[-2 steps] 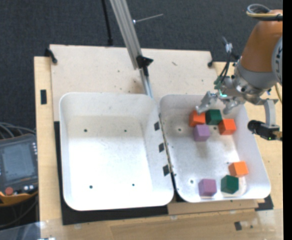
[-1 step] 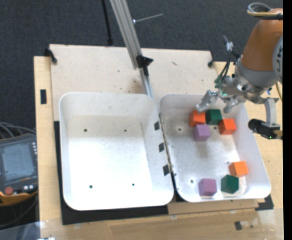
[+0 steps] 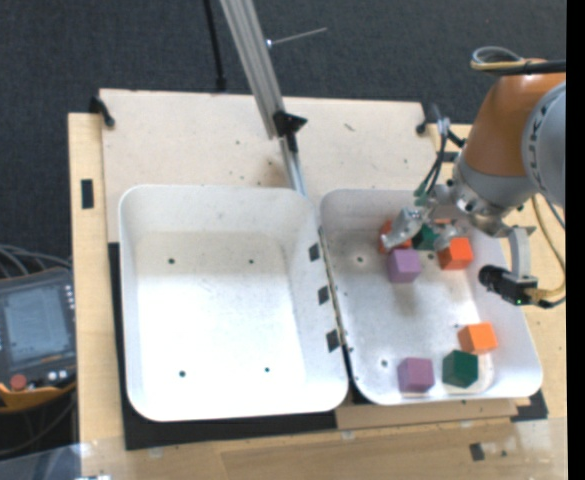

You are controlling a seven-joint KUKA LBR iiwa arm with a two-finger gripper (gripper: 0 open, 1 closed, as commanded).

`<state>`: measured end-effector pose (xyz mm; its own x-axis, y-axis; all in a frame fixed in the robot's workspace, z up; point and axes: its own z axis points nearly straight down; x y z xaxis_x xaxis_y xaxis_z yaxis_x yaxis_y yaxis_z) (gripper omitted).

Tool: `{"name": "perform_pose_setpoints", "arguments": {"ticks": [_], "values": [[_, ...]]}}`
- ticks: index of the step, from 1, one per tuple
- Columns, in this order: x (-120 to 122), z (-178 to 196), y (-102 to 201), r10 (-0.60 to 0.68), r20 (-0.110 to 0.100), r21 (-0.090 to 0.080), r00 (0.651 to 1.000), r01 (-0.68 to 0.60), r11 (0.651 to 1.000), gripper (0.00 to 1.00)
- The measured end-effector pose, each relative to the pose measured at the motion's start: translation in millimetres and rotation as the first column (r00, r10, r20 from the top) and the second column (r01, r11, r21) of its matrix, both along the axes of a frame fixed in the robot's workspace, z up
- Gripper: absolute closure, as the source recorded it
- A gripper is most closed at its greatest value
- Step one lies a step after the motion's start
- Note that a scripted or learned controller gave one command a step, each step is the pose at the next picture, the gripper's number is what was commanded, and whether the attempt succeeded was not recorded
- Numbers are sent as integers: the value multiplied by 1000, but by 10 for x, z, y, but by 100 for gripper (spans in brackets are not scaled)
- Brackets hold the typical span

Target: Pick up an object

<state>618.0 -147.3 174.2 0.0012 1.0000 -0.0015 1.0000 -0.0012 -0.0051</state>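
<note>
**Gripper low over the block cluster, no grasp to be seen**

While the grey arm with its orange band reaches in from the right, its two-finger gripper [image 3: 408,230] hangs low in the upper part of the right-hand shallow white bin [image 3: 364,368], among a small knot of blocks. Nothing shows as lifted, so the pick looks not yet done; closing and raising remain, by my judgement. How the pincer stands cannot be told, as the wrist hides it.

A small lilac cube [image 3: 405,264] lies just below the gripper, seemingly touching or nearly so. A small orange cube [image 3: 456,253] sits just beside it to the right, and a scrap of dark green block [image 3: 429,236] peeps out under the wrist.

Well apart, near the bin's front edge, rest a second lilac cube [image 3: 415,374], a dark green cube [image 3: 460,369] and another orange block [image 3: 479,337].
</note>
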Motion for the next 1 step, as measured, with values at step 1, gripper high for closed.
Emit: {"name": "perform_pose_setpoints", "arguments": {"ticks": [1], "values": [[10, -513, 52, 0, 2, 0, 1000, 0, 1000, 0]]}}
